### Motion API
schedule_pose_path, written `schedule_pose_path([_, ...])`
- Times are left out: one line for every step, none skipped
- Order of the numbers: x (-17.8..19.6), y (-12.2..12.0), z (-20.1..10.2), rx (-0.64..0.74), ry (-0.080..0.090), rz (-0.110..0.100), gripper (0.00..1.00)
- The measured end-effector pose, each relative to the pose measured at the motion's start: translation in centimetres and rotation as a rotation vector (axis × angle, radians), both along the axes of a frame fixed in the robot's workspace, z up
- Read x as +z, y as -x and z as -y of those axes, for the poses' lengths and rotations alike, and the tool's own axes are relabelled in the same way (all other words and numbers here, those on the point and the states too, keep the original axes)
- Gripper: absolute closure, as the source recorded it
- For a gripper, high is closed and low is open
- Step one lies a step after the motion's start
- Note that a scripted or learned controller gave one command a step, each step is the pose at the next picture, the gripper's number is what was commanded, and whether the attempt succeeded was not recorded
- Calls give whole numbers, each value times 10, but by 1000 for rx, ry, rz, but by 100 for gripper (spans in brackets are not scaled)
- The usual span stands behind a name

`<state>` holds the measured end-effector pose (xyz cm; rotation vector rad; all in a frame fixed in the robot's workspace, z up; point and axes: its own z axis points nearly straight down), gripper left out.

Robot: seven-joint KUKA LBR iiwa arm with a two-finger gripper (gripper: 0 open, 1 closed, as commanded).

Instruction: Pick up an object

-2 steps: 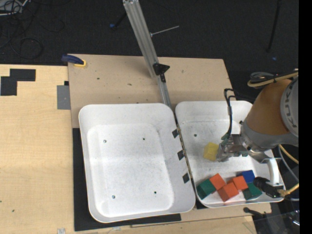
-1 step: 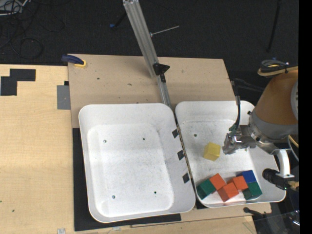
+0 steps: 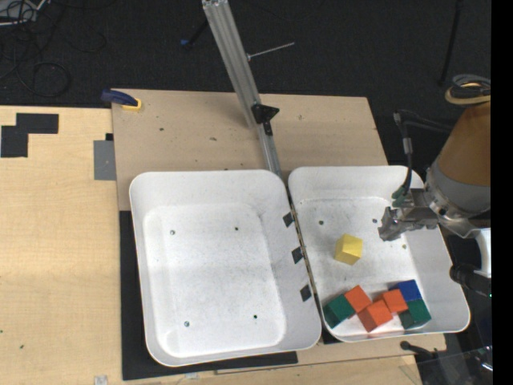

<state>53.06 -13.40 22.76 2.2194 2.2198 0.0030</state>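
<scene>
Wooden surface [image 3: 240,131] carries two white bins; my claw [image 3: 393,224] hovers over the right bin [image 3: 321,184], its state impossible to tell. Best target: yellow cube [image 3: 349,249], alone mid-frame right, well apart from the crowded blocks [image 3: 377,305] below.

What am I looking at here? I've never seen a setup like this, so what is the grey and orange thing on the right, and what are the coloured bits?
One camera looks down at a slant on a bench with two shallow white bins. The left bin sits beside the right bin, which holds toy blocks: a yellow block by itself, and a cluster of green, orange and blue blocks near the front. The grey and orange thing is a robot arm. Its gripper, a two-finger claw, hangs over the right bin, with no block between its fingers.
</scene>
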Motion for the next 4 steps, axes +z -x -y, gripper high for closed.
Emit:
schedule_pose_path([5,-7,-55,5,-3,-4,100])
schedule_pose_path([11,-15,-106,5,-3,-5,100])
schedule_pose_path([15,-27,-162,5,-3,-5,100])
schedule_pose_path([8,-42,-201,3,-1,-6,100])
